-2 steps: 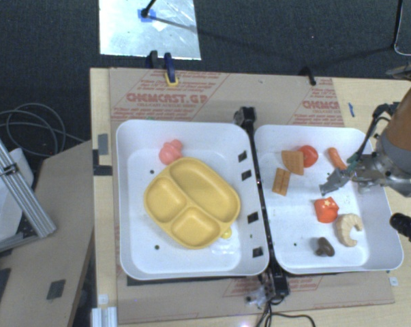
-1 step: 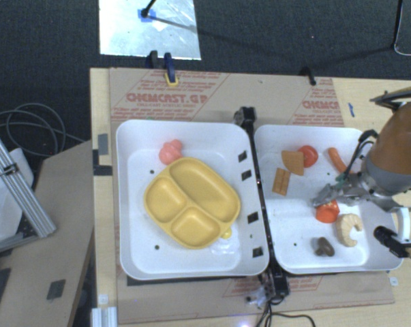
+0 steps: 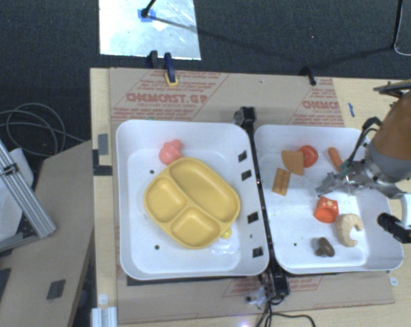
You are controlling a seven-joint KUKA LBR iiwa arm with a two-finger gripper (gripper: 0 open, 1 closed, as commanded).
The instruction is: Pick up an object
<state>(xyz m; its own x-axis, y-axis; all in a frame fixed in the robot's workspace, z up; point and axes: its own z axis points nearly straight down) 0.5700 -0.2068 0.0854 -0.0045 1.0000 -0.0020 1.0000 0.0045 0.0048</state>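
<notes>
Your tool [image 3: 332,182] hangs low in the right bin [image 3: 273,203], just above the red-orange piece [image 3: 326,210]; I cannot tell how it is set. You look to be in the approach step, nothing lifted yet. That piece sits near the bin's middle, stubby, with no clear long axis. The next move likely calls for a short drop nearward, steering clear of the cream curved piece [image 3: 349,228] beside it.

Grey arm [image 3: 396,161] with orange band, metallic gripper [image 3: 336,182].
</notes>
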